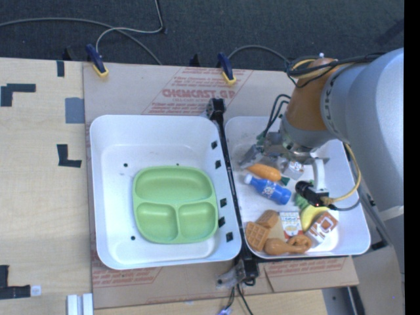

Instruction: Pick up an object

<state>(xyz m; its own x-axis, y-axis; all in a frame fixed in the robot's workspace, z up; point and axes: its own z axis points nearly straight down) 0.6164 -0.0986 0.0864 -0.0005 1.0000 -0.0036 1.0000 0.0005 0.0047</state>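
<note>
The gripper (262, 155) is hanging low in the right bin (357, 241), fingers apart, just above the carrot (266, 172) and bottle (270, 189). Nothing is being held; grasping and lifting remain.

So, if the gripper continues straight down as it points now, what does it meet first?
Probably the orange carrot-like toy under the gripper, with the blue bottle next; depth is unclear.
</note>
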